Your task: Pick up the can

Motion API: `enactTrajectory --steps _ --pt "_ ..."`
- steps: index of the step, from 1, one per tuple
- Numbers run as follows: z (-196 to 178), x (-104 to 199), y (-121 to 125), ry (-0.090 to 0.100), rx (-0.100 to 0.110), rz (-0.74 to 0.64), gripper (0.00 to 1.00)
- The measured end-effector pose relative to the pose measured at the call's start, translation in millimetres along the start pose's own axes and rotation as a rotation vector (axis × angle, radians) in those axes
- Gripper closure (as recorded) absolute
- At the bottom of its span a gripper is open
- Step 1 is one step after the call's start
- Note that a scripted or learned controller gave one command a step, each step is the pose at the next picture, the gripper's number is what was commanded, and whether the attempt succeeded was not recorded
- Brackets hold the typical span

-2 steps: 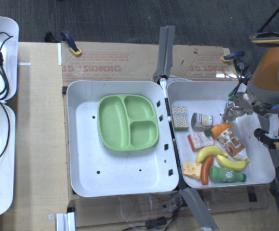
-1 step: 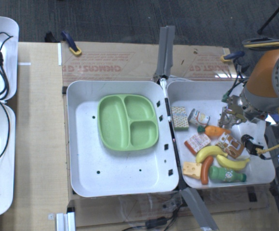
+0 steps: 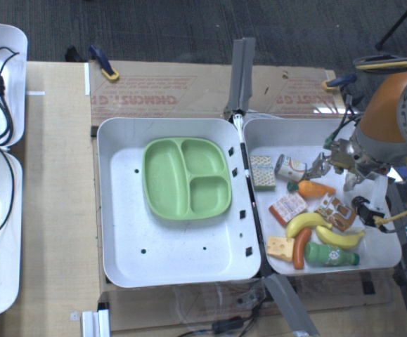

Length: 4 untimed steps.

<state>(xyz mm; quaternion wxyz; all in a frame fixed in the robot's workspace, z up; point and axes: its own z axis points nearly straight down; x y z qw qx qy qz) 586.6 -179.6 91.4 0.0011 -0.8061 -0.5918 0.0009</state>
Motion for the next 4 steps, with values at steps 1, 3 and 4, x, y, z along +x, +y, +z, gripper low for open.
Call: enactTrajectory --steps 1,3,4 --pt "-0.4 -13.4 24.4 0.012 0.008 0.116 0.00" --pt "-5.9 29.8 66.1 -0.001 -0.001 0.358 0.00" --pt "0.1 78.8 42.0 -0.002 0.001 0.629 0.00"
